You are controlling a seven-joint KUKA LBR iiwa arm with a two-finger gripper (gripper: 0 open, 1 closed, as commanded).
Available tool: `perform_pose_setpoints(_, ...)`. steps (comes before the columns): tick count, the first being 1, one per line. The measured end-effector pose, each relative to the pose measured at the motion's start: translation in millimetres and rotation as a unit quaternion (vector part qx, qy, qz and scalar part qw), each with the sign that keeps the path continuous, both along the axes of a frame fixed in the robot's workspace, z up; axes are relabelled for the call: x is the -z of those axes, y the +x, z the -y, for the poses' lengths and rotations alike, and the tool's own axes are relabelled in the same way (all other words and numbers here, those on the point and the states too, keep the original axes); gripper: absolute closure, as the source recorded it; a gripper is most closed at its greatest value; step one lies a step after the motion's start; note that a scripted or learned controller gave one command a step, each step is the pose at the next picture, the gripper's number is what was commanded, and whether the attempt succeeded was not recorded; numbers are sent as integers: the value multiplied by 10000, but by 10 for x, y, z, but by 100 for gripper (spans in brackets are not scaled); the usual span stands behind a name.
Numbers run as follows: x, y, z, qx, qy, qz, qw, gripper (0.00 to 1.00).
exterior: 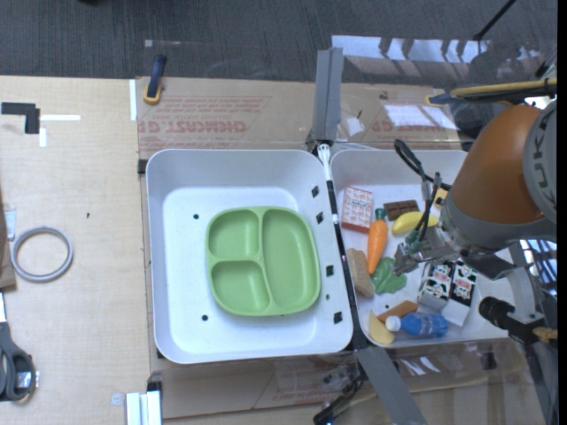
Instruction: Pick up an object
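The right bin (383, 159) holds several toy items. Among them are a pink box (357, 208), a carrot (377, 242), a brown bar (400, 209), a yellow banana (407, 223), a tan bread piece (360, 274) and a green leafy piece (388, 278). A black-and-white carton (447, 283), a blue bottle (422, 326) and a yellow piece (379, 329) lie nearer the front. My gripper (412, 257) hangs low over the bin's middle, between the carrot and the carton, just above the green piece. The arm's bulk hides the bin's right part.
The left bin (173, 273) holds a green divided plate (264, 260). A metal divider (326, 96) stands between the bins at the back. On the bench at the left lie a tape roll (39, 253) and scissors (13, 374).
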State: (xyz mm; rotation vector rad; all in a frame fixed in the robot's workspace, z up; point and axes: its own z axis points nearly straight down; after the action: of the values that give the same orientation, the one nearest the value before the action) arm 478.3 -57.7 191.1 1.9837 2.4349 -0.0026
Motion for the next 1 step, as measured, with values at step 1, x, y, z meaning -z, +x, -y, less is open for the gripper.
perform_pose_setpoints(1, 0, -1, -1, 2, 1, -3, 10000, 0)
